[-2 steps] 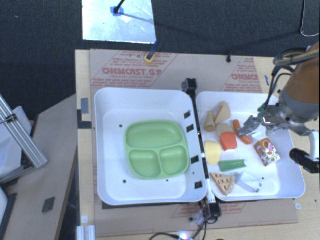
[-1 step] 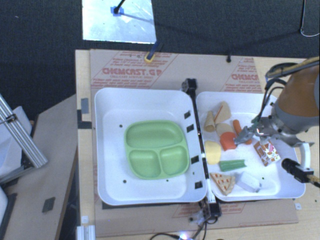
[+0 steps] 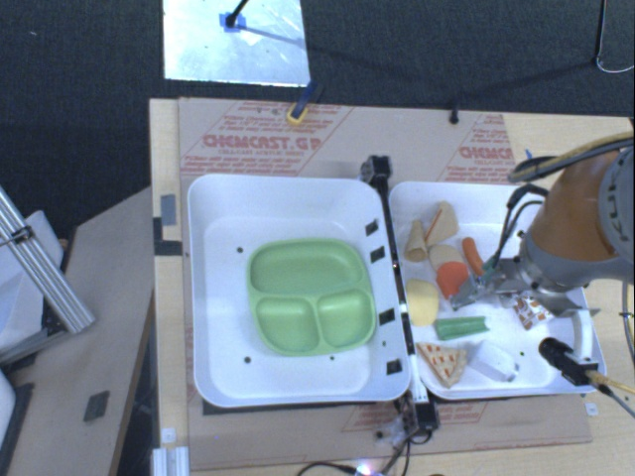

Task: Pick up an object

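You see, in the right bin [image 3: 417,201]: two tan wedges [image 3: 432,231], an orange carrot [image 3: 472,256], a red-orange piece [image 3: 451,278], a yellow piece [image 3: 424,302], a green bar [image 3: 461,326] and a pizza slice [image 3: 443,362], all lying flat.

I see grey KUKA arm with orange band [image 3: 580,216] entering from right edge of frame, wrist section angled down and leftward. Orange band sits above grey wrist collar [image 3: 558,269]. Black cables loop along upper side of arm. Dark metal two-finger gripper [image 3: 483,286] extends left from collar, low over right side of bench. I cannot make out finger spacing; tips too small and dark.
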Robot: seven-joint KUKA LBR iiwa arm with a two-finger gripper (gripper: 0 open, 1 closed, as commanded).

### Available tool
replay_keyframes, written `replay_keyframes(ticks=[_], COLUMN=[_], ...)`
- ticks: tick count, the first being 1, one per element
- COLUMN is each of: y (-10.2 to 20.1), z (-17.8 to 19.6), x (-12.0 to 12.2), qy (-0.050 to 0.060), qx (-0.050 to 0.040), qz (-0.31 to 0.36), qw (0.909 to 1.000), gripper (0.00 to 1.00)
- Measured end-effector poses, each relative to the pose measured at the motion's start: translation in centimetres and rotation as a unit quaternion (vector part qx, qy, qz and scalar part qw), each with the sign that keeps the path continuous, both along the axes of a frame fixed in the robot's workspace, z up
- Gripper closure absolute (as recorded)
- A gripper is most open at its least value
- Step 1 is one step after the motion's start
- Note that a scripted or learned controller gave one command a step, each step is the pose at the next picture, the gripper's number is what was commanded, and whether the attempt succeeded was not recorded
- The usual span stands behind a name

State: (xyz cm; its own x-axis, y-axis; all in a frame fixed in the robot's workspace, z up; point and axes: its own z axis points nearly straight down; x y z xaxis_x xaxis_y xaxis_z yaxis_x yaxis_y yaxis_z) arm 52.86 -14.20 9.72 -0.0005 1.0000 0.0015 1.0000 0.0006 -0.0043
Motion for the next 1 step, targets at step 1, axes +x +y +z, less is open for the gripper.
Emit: replay_keyframes(ticks=[1], y=[0.04], z=[-1.34], x=[0.03], qy=[-0.002], qx=[-0.0003], qz=[0.0], qw=[1.0], gripper=[0.0])
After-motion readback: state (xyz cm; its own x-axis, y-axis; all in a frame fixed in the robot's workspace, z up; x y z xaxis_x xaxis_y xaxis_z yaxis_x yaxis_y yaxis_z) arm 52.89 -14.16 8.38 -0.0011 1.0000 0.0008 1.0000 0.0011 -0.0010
